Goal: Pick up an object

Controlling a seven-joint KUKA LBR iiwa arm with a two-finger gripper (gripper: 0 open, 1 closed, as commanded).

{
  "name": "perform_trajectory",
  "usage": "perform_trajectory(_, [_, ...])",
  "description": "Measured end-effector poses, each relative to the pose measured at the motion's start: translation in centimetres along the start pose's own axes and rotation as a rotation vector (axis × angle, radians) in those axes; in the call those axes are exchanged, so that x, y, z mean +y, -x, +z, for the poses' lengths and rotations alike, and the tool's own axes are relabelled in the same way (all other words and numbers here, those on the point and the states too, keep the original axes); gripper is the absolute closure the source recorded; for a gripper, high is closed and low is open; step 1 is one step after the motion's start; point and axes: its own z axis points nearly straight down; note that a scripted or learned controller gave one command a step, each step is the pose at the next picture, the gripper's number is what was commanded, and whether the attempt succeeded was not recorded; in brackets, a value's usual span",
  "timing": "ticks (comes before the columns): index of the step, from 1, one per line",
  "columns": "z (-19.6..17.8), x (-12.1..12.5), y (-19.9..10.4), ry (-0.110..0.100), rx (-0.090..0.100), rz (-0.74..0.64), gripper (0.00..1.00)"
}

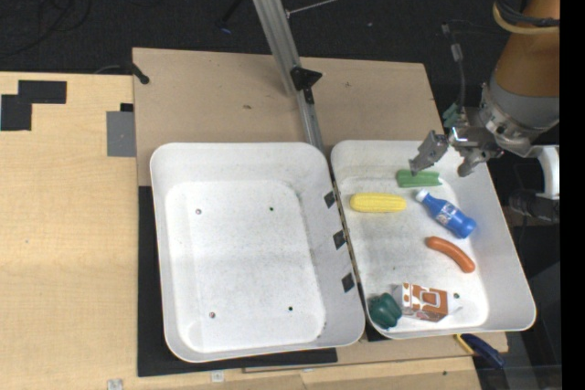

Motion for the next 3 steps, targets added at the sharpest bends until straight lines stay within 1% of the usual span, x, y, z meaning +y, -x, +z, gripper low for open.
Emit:
perform_trajectory(1, [-0.3,0.1,0.0,0.005,-0.001,0.0,0.0])
perform_trajectory(2, [5.8,0.1,-0.8,-0.001,0.0,0.002,0.0])
perform_trajectory(3, [11.5,-1.0,-1.1,-0.002,0.0,0.001,0.0])
